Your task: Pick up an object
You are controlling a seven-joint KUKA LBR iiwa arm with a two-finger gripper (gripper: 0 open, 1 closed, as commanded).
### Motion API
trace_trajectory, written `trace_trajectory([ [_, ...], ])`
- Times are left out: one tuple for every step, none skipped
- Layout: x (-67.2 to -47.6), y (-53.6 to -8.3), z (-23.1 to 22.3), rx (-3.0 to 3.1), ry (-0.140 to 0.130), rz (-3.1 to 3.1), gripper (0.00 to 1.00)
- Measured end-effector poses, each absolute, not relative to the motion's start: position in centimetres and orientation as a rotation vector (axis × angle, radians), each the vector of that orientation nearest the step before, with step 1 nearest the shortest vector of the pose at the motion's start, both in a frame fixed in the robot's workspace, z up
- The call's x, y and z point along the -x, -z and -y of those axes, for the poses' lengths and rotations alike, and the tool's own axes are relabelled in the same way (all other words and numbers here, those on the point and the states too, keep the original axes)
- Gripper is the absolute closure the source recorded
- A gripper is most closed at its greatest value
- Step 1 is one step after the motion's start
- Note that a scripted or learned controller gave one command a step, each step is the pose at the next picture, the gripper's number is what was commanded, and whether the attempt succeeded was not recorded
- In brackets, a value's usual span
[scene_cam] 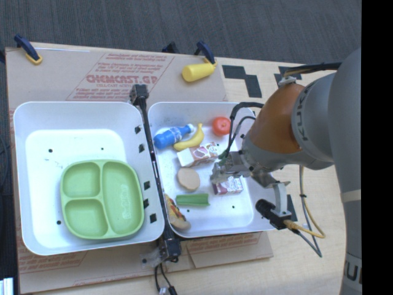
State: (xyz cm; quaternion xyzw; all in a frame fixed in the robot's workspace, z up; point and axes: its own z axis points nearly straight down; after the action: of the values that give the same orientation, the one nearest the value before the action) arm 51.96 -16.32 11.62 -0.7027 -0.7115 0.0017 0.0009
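The arm [319, 121] reaches in from the right and bends down over the right bin [161, 112], its orange band [275, 118] above the bin's right wall. The end effector [225, 176] sits low in the right half of that bin, just over a small red-and-white packet [229, 187]. Whether it is apart, together or clamped on anything cannot be told: the wrist hides the tips.

The right bin holds the loose things. A blue bottle [172, 135] lies near the bin's far-left part, with a banana [190, 139] touching its right end. A red ball [221, 125] rests near the far wall, right of the banana. A white-and-red box [198, 155] lies at the middle, tilted, just beside the end effector. Nearer the front a tan disc [188, 178] lies flat, and in front of it a green bar [192, 200]. A brownish piece [176, 217] sits in the front-left corner against the wall.

The left bin [37, 118] carries a green tray [101, 198] with three compartments, set toward its front-right part.

On the worktop [264, 78] behind the bins lies a cardboard sheet [123, 72] with red print, and on its far-right corner a yellow object [198, 71] lies on its side. Blue clamps [27, 49] grip the sheet's far edge.
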Motion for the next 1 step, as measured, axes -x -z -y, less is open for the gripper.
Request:
trace_trajectory([
  [-49.06, -18.07, 20.33, 2.217, -0.001, 2.225, 1.00],
])
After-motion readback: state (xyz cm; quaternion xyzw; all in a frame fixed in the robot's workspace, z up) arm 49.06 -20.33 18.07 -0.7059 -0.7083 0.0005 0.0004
